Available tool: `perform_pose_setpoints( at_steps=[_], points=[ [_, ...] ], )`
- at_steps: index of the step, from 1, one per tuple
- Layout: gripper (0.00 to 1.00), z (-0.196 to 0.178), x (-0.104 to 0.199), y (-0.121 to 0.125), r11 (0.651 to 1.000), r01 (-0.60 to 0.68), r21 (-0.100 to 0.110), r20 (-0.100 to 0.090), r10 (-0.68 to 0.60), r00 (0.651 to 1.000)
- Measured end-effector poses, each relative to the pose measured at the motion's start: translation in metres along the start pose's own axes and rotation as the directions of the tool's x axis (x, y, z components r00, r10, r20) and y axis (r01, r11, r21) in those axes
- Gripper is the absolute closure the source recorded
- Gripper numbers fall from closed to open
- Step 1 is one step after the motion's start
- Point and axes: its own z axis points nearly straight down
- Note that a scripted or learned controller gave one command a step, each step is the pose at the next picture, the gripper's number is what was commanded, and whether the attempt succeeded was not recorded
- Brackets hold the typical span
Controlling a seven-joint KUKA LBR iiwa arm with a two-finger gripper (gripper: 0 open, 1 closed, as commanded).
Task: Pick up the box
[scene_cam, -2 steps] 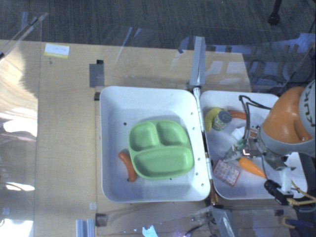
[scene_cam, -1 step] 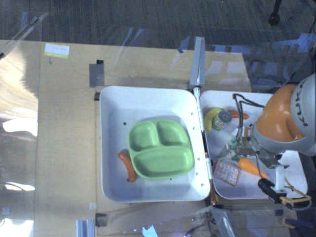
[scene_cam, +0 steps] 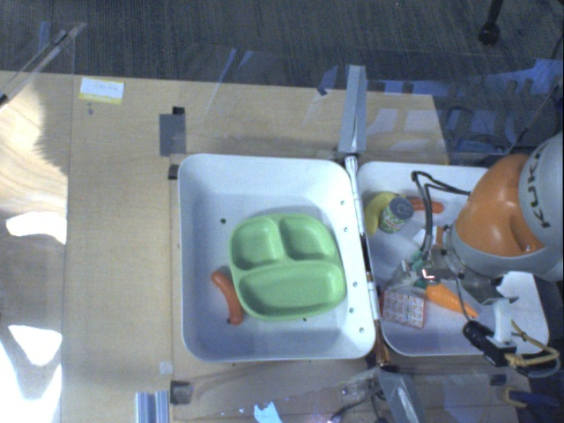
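At the near edge of the right bin (scene_cam: 529,320) lies the box (scene_cam: 404,307), flat, with a red pattern on top. Just beside it, to the right, is an orange carrot (scene_cam: 448,300). The gripper (scene_cam: 426,270) hangs over this bin, a little behind the box and close to it; whether it is released or clenched I cannot tell. Farther back stands a yellow bottle (scene_cam: 388,212). In the left bin (scene_cam: 201,236) a green tray (scene_cam: 286,266) rests, and an orange sausage (scene_cam: 228,294) touches its left side
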Motion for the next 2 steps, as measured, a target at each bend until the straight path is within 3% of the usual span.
perform_pose_setpoints(
  at_steps=[1,2],
  points=[
    [0.0,0.0,0.017,0.001,0.999,0.045,0.001,0.0,-0.045,0.999],
    [0.0,0.001,-0.086,-0.008,0.995,-0.095,0.006,0.001,0.095,0.996]
  ],
)
